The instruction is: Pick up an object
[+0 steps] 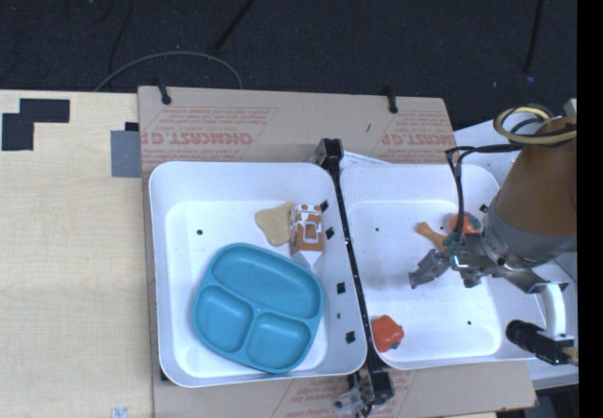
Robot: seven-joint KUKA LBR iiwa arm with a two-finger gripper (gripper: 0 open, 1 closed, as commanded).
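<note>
From above, the arm (532,195) reached in at the right of the frame over the right bin (480,336). Its gripper (435,267) hung low near the middle of that bin, fingers spread apart with nothing between them. Just above it lay a small orange piece (431,232), and an orange-red block (386,332) sat at the bin's lower left corner. In the left bin (174,218) a blue divided tray (258,307) filled the lower part, with a tan lump (275,222) and a brown-and-white object (307,229) beside it above.
</note>
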